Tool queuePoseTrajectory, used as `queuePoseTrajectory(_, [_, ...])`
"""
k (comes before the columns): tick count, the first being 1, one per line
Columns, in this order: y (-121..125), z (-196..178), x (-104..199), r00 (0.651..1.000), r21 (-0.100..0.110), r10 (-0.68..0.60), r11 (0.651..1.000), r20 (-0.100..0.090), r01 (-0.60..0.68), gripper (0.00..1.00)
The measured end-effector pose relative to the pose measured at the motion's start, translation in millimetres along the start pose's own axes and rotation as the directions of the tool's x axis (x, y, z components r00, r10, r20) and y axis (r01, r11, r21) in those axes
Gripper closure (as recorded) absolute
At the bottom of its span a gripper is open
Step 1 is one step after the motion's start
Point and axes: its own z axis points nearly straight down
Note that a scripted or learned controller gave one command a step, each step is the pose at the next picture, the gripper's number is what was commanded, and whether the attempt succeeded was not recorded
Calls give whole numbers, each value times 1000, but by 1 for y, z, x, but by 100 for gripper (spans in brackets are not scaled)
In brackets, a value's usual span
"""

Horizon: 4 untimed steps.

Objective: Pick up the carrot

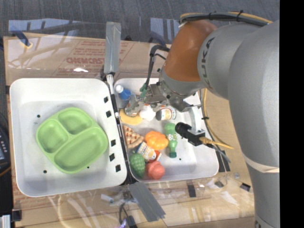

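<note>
The right bin [206, 158] holds a pile of toy food. An orange piece [156, 139] lies in its middle and is the only carrot-coloured thing I see; its shape is partly covered by neighbours. My gripper [137, 105] is low at the bin's back left, above a yellow banana [130, 118] and beside a white egg-like piece [147, 113]. It is about a hand's width up and left of the orange piece, and I see nothing held in it.
Around the orange piece lie a pizza slice [132, 138], a green bottle [171, 143], a small can [145, 151], a green fruit [137, 163] and a red one [156, 170]. A blue-capped bottle [123, 92] sits at the back. The left bin [19, 127] holds a green divided plate [71, 139].
</note>
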Motion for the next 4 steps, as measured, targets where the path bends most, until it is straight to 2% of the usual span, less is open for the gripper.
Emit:
queuePoseTrajectory(1, [-14,100,-68,997,7,-82,997,-1,82,0])
queuePoseTrajectory(2, [-41,111,-53,999,-18,-45,999,11,46,0])
queuePoseTrajectory(3, [-7,42,-52,937,0,349,937,0,-349,0])
queuePoseTrajectory(4, [-24,119,-57,937,3,350,937,0,-350,0])
